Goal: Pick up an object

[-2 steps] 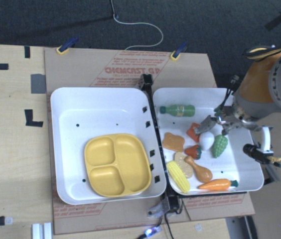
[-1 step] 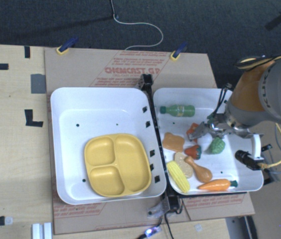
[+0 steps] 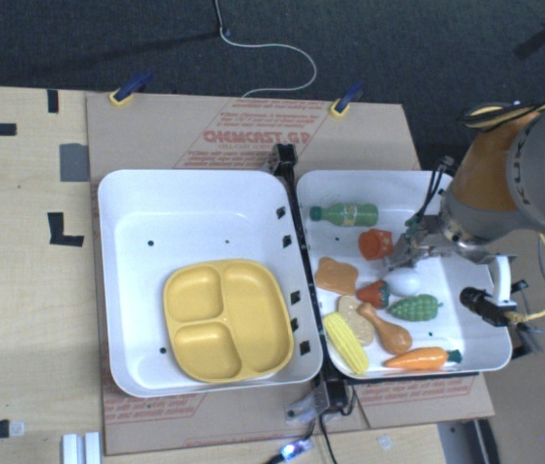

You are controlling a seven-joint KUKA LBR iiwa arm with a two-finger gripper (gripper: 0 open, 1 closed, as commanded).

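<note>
Arm: the grey arm (image 3: 504, 187) with its orange band is seen at the right edge of the frame, reaching down and leftward into the right bin (image 3: 475, 351).
Gripper: the gripper (image 3: 410, 252) is placed low over the middle of the right bin, just above a white egg-shaped item (image 3: 405, 282); whether it is open, closed or gripping anything cannot be told.
Right bin contents: a green bottle (image 3: 346, 215) is laid on its side near the upper rim; a red tomato-like piece (image 3: 375, 245) sits just left of the gripper; an orange-brown piece (image 3: 336, 276) lies at the left.
Lower right bin: a green bumpy vegetable (image 3: 415, 308) is found just below the white item, a drumstick (image 3: 385, 329) beside it, a corn cob (image 3: 346, 343) at the lower left and a carrot (image 3: 415, 360) along the bottom rim.
Left bin: the left bin (image 3: 137, 201) is occupied by a yellow divided plate (image 3: 226, 319) in its lower right part.
Bench: both bins rest on a cardboard sheet (image 3: 253, 133) in the centre of the frame.
</note>
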